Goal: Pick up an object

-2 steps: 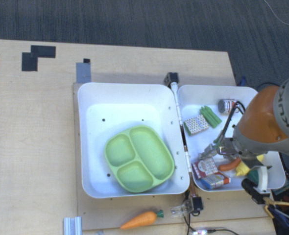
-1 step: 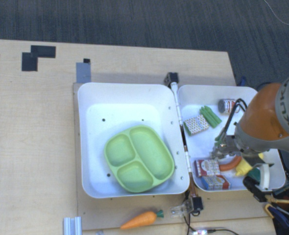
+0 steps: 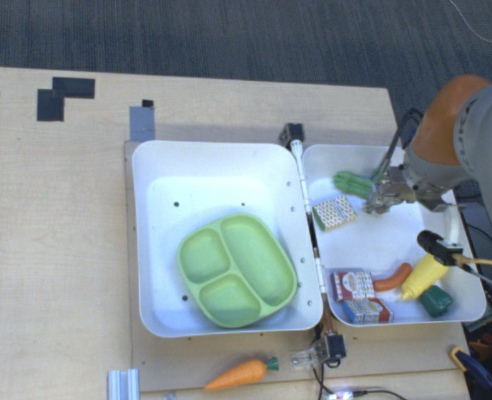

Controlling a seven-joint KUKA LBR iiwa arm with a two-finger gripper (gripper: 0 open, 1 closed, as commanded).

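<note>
Jaws (image 3: 378, 203) beside one green object (image 3: 352, 182), one divided plate (image 3: 237, 269), one carrot (image 3: 239, 374)

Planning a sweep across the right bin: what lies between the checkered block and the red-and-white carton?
In the camera view, bare white bin floor separates the checkered block from the red-and-white carton.

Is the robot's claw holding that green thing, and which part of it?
It cannot be told. The gripper is right at the end of the green thing in the right bin, but the picture is too small to show a hold.
</note>
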